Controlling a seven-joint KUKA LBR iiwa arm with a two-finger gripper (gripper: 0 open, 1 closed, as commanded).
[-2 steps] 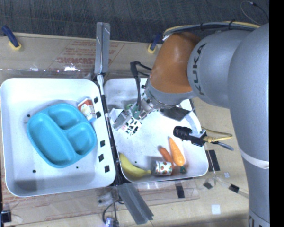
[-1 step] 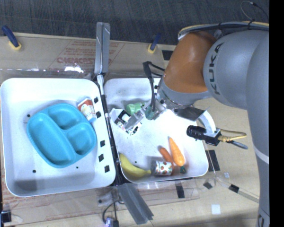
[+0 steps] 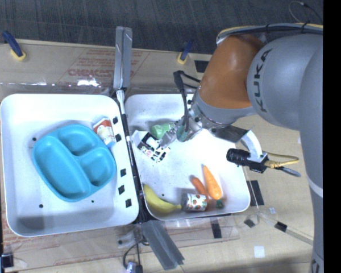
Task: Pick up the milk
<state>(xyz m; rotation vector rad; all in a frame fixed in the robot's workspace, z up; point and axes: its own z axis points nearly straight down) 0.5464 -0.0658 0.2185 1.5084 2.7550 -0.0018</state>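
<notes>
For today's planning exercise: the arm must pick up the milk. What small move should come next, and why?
Probably lift the gripper and carry it across to the left bin. It sits in the right bin, while the milk carton lies in the left one, beside the blue divided plate.

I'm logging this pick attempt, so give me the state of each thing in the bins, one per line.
Milk carton: on its side in the left bin, against the blue tray.
Banana: lying flat, right bin.
Carrots: lying side by side.
Can: on its side.
Gripper: low in the right bin.
</notes>
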